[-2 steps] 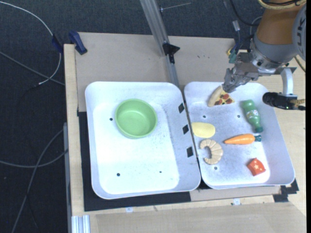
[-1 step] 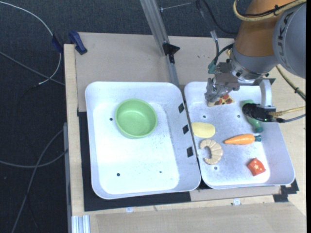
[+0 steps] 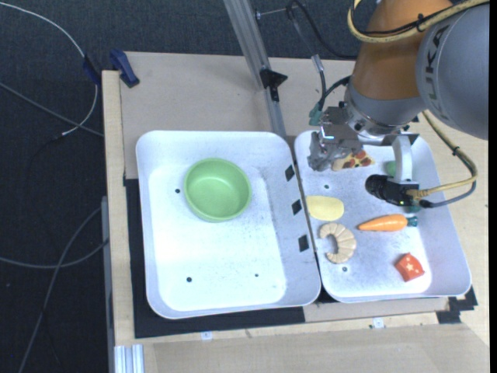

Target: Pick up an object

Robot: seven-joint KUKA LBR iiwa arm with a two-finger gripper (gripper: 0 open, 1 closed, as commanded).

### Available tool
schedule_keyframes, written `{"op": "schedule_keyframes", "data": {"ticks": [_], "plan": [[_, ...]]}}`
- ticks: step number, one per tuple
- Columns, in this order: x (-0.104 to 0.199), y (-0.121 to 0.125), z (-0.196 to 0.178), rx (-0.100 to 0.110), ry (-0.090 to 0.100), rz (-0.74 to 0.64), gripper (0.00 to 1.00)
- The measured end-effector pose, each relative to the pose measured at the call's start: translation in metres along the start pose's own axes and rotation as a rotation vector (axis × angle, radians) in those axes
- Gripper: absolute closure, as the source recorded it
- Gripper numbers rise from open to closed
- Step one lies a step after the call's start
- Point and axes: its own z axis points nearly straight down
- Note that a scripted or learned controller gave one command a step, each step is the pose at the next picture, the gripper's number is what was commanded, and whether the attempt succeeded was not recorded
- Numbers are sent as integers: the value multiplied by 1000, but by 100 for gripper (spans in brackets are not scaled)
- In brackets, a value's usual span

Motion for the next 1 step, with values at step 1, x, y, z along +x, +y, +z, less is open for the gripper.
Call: {"op": "schedule_keyframes", "data": {"ticks": [1], "plan": [[50, -28, 0, 3, -1, 0, 100]]}}
